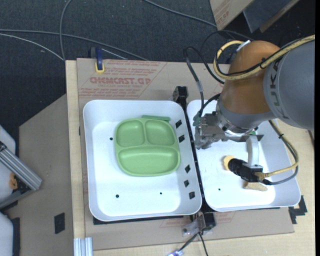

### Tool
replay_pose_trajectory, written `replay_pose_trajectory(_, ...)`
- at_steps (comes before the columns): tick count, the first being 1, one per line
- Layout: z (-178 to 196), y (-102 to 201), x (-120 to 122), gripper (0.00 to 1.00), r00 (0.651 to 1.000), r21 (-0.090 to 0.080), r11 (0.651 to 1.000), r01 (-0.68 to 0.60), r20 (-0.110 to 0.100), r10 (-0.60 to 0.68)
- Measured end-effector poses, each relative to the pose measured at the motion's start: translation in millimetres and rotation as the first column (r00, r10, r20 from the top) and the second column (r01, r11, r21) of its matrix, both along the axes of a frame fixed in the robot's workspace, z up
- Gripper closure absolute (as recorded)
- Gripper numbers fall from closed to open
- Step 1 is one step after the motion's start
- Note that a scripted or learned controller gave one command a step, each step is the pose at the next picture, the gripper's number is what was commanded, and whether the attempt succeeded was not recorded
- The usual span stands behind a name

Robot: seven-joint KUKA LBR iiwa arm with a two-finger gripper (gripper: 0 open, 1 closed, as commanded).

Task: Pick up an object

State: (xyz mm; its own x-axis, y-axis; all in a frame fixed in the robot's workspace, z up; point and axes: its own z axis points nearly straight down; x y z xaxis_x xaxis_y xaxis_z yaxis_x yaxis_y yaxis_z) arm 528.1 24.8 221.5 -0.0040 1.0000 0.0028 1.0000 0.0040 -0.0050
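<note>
- While scanning right bin (227, 197), spot gripper (204, 136) low at its left side, just beside wall shared with left bin (100, 175).
- Can't tell gripper state, released or clenched: tip hidden under wrist hardware.
- Comes in from right as grey arm (295, 80), with orange band (250, 75) above wrist, covering far part of right bin.
- Find plate (147, 147) in left bin: green, three compartments, lying flat, a bit toward far side of bin floor.
- Has two small compartments on far side, one wide compartment on near side.
- Lies well apart from gripper, with bin wall between them; right rim close to left bin's right wall, contact not clear.
- Note small black marks (188, 183) dotted along left bin's right wall, plus a few dots on its floor.
- Note small tan piece (256, 186) at near-right of right bin; can't tell what, or whether loose.
- Set side by side, both bins, on brown tabletop (125, 80) with red print along far part.
- Clipped to tabletop's far-left edge: blue-and-yellow clamp (99, 59).
- Around tabletop, dark floor (40, 75) with thin cables (64, 30); metal rail (20, 167) at left, cardboard box (227, 10) at far right.
</note>
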Motion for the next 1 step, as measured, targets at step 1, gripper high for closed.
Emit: replay_pose_trajectory(1, 12.6, 50.9, -19.0, 1.0, 1.0, 0.0, 1.0, -0.002, 0.002, 0.002)
